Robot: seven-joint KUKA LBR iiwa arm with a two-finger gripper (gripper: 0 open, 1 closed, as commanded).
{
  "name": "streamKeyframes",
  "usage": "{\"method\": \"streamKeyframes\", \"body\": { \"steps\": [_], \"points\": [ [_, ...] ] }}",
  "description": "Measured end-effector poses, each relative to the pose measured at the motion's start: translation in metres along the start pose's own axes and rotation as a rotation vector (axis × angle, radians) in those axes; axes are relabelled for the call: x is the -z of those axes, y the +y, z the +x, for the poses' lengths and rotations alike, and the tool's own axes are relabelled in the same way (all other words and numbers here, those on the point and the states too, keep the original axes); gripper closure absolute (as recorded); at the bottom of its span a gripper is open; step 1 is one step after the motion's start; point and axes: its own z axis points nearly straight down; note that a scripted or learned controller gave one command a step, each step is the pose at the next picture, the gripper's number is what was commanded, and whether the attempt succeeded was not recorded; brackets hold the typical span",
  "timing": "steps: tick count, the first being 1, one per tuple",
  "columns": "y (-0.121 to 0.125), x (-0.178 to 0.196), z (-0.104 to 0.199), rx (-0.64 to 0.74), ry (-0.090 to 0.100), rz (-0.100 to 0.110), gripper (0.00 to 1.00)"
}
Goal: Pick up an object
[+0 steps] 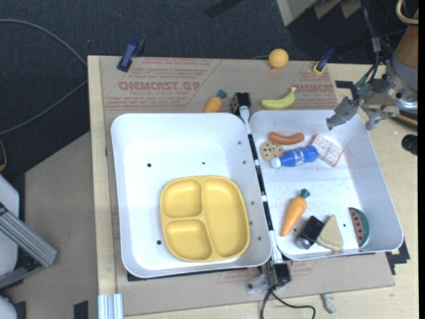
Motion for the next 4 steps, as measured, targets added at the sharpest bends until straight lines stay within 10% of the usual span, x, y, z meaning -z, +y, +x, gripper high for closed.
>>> {"method": "streamKeyframes", "body": {
  "steps": [1, 2, 4],
  "points": [
    [-0.054, -0.153, 0.022, -0.001, 0.001, 0.004, 0.00],
    [0.011, -0.166, 0.078, 0.001, 0.001, -0.001, 0.00],
    [-0.135, -0.166, 0.077, -0.002, 0.001, 0.002, 0.00]
  ]
}}
